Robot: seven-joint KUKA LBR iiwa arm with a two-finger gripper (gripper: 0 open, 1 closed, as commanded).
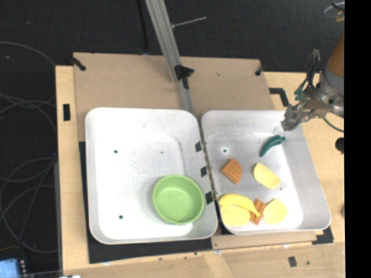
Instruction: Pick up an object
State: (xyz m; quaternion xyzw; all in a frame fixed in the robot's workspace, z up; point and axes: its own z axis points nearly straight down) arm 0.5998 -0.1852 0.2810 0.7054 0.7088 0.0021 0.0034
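A: Gripper status?
B: The grey two-finger gripper [290, 122] hovers over the right white bin's [240, 126] upper-right edge; its opening cannot be told.
A: Object location?
B: The small curved teal plastic piece [271, 145] lies just below it, apart.

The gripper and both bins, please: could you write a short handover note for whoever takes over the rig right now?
Gripper: over the right bin's far right edge, nothing visibly held.
Right bin: teal piece just below the gripper, waffle piece, yellow pieces and a small orange piece toward the near edge.
Left bin: green bowl.
Done: nothing picked yet.
Left: grasp and lift one object; the teal piece looks closest.
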